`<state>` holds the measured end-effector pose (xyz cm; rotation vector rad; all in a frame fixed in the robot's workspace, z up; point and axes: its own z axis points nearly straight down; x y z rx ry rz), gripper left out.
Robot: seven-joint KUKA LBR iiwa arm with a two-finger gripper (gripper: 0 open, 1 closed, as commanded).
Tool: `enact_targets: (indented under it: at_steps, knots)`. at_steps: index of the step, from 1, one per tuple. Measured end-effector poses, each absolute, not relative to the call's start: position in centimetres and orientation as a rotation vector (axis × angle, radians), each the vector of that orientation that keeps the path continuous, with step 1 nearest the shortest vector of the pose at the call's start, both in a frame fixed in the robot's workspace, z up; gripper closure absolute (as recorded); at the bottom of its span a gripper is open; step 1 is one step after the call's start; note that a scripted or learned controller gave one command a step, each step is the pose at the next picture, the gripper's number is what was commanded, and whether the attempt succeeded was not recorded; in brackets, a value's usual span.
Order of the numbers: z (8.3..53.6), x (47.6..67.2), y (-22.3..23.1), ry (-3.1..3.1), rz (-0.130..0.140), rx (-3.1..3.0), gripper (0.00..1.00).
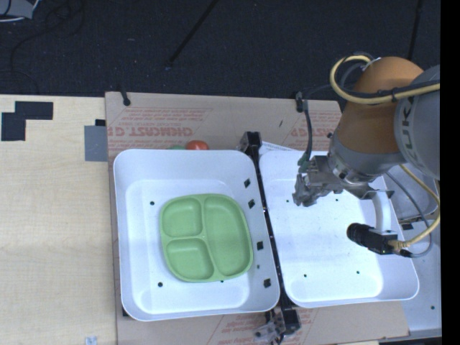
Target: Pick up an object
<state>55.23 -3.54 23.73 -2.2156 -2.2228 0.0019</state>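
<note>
A pale green divided plate with three compartments lies flat in the middle of the left white bin. My gripper hangs over the upper left part of the right white bin, well to the right of the plate and beyond the divider between the bins. I see nothing held in the gripper.
A small red-orange object sits just behind the far rim of the left bin, on the cardboard sheet. A black divider rail runs between the two bins. The grey and orange arm covers the right bin's far right corner.
</note>
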Motion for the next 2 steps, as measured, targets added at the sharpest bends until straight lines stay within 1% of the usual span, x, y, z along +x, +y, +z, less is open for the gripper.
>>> enact_targets:
  at_steps: [1, 2]
  knots:
    - [22.5, 56.9, 0.9, -2.223, 0.003, -2.216, 1.0]
    - [23.4, 58.4, 6.4, -2.225, -0.001, -2.214, 1.0]
